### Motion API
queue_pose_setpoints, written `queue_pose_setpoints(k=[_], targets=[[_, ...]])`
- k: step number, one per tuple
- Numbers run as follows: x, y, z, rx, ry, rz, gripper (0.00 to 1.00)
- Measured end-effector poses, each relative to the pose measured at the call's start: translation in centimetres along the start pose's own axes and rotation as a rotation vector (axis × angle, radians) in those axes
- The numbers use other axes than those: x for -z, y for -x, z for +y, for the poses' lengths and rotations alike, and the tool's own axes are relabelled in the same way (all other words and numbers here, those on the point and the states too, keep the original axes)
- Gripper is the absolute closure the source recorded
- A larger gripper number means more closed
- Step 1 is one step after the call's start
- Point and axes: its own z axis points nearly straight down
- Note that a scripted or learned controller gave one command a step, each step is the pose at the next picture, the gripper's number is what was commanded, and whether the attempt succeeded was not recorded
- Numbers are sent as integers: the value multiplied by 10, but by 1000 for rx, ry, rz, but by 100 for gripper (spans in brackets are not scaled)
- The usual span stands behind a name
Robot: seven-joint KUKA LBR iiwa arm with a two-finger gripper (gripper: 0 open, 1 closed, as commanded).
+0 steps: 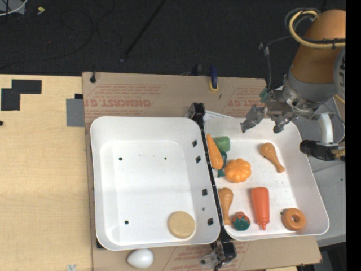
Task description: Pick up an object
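Looking down on the bench, you see the gripper [263, 121] hanging above the far edge of the right bin [316, 192], its two dark fingers [249, 123] spread apart with nothing between them. Below it, in that bin, your candidates lie scattered: a carrot [215, 153] runs along the divider side, with a green piece [223, 143] tucked just beside its upper end, and an orange pumpkin [238, 170] sits next to the carrot's lower end. One tan drumstick [272, 156] lies toward the right wall, nearest the open fingers but clear of them, and a second drumstick [225, 202] lies near the divider further forward. A red bottle [260, 206] stands out at the middle front, a small red-and-green fruit [241, 221] sits beside its base on the left, and a doughnut [293, 219] rests in the front right corner. Over in the left bin [107, 151] you have a round tan biscuit [181, 224] near the front right corner. A white egg [140, 258] lies outside, on the cardboard just in front of the left bin.
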Motion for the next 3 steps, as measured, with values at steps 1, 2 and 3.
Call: queue_pose_setpoints(k=[1,2,3], targets=[[-81,-81,3,5,-9,4,0],[-180,57,-60,-14,-5,-1,0],[-165,53,-56,-10,-1,1,100]])
